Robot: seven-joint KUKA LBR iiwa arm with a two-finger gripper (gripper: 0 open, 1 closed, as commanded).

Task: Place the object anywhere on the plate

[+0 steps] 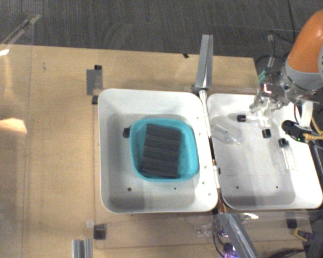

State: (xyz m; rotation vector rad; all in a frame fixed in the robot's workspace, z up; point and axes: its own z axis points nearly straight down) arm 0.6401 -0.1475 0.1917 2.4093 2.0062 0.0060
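In the left bin (110, 160) the dark ridged block (161, 150) already lies on the turquoise plate (190, 153), long axis running near-to-far, well left of the gripper (269, 98), whose grip state I cannot tell.

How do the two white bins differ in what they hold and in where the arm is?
The left bin holds a blue plate with a dark ridged block lying on it; the right bin holds a clear object and a few small dark bits. The arm's gripper is over the right bin's far edge, while the left bin has no arm above it. Both are shallow, white and round-cornered, side by side.
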